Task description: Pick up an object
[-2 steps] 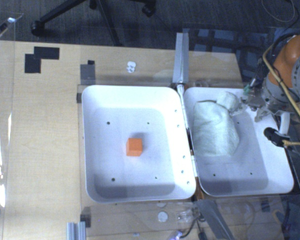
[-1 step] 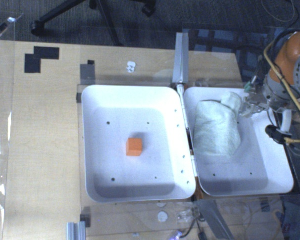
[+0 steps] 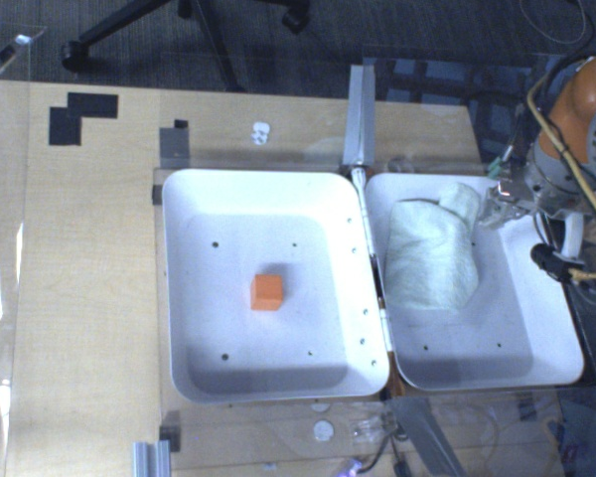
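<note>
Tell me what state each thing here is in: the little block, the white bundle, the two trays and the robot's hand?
Orange block: lying loose in the left bin, untouched.
White cloth: crumpled in a heap in the right bin.
Left bin: level on the bench.
Right bin: level, beside the left one.
Gripper: at the cloth's upper right edge; grip unclear.

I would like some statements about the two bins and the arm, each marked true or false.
1. An orange cube lies in the left bin. True.
2. A white crumpled cloth lies in the right bin. True.
3. The cube touches the cloth. False: they lie in separate bins, apart.
4. The end effector is above the left bin. False: it is at the upper right part of the right bin, beside the cloth.
5. The cube is blue. False: it is orange.
</note>
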`<state>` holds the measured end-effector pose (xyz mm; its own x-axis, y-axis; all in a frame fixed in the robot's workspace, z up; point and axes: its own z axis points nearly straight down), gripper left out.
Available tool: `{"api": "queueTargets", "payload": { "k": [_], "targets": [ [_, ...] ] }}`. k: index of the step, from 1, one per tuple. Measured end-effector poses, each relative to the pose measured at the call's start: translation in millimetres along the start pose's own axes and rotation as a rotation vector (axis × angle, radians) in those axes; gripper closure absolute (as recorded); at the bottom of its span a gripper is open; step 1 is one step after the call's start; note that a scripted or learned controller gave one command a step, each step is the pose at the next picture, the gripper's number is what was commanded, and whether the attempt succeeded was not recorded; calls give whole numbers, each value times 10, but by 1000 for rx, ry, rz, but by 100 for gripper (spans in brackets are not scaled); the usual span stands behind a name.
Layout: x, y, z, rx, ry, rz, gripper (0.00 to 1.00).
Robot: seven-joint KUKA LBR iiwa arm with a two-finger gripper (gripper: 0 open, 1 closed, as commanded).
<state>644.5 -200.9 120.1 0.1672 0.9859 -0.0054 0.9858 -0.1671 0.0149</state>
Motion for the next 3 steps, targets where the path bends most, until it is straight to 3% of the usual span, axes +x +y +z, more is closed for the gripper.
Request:
{"api": "queueTargets", "payload": {
  "k": [1, 2, 3],
  "targets": [
    [52, -16, 322, 7, 3, 33, 100],
    [405, 159, 69, 11, 4, 123, 100],
    [1091, -92, -1044, 11, 4, 355, 100]
  ]
}}
